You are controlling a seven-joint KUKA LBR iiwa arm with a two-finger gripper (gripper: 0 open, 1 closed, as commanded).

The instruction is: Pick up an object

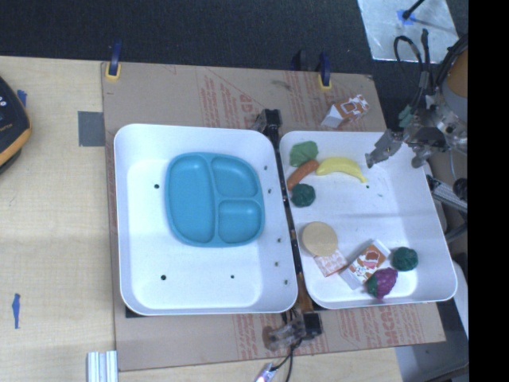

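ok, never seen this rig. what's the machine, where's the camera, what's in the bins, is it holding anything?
One fixed camera looks down at a slant on a bench with two shallow white bins. The left bin holds a blue divided plate. The right bin holds toy food: a banana, a carrot, green pieces, a round tan biscuit, small packets and a purple piece. The robot arm enters from the right; its gripper hangs above the right bin's far corner. Nothing shows between its fingers, so it holds nothing.
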